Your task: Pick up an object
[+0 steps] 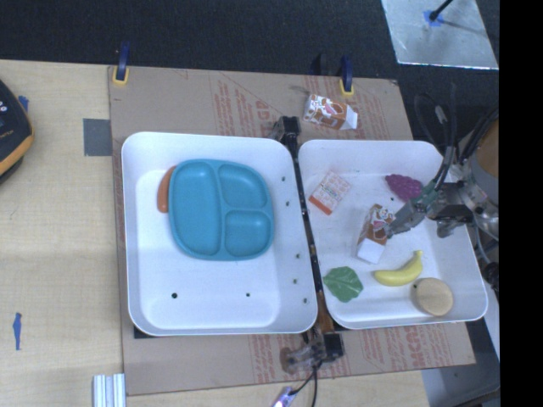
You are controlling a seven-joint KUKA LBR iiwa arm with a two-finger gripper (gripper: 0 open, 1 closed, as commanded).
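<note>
The right bin (458, 312) holds several small things: a white and orange packet (329, 192), a purple bunch of grapes (404, 185), a small brown and white carton (374, 231), a yellow banana (400, 271), a green leaf (343, 283) and a tan round piece (433, 296). My gripper (400, 221) reaches in from the right and hangs low over the middle of this bin. Its tip is right beside the carton's upper right end, just below the grapes. Nothing shows clearly held in it.
The left bin (212, 312) carries a blue divided plate (222, 209) with an orange thing (162, 192) peeking from under its left edge. A snack packet (331, 113) lies on the cardboard behind the bins. A yellow and black device (10, 134) sits at the far left.
</note>
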